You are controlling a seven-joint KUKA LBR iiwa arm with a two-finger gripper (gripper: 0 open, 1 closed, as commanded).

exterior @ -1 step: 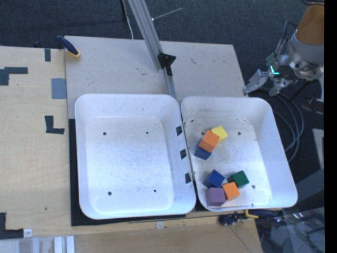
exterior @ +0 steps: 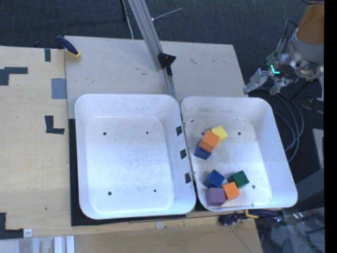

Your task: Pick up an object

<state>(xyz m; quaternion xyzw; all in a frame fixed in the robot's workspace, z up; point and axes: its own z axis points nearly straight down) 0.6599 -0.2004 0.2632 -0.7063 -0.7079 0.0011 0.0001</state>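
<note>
The right bin (exterior: 256, 157) holds several small blocks. A yellow block (exterior: 220, 133), an orange block (exterior: 210, 140) and a dark blue block (exterior: 202, 153) touch in a cluster near the bin's middle. Closer to the front lie a blue block (exterior: 214, 178), a green block (exterior: 240, 178), a smaller orange block (exterior: 230, 190) and a purple block (exterior: 215, 196). My gripper (exterior: 266, 83) hangs outside the bin, beyond its far right corner, well away from the blocks. Its fingers stand apart with nothing between them.
The left bin (exterior: 126, 157) sits beside the right one, their rims meeting in the middle. A slanted metal rail (exterior: 147, 28) ends at a black bracket (exterior: 166, 60) behind the bins. Black cables (exterior: 295, 120) run along the right bin's outer side.
</note>
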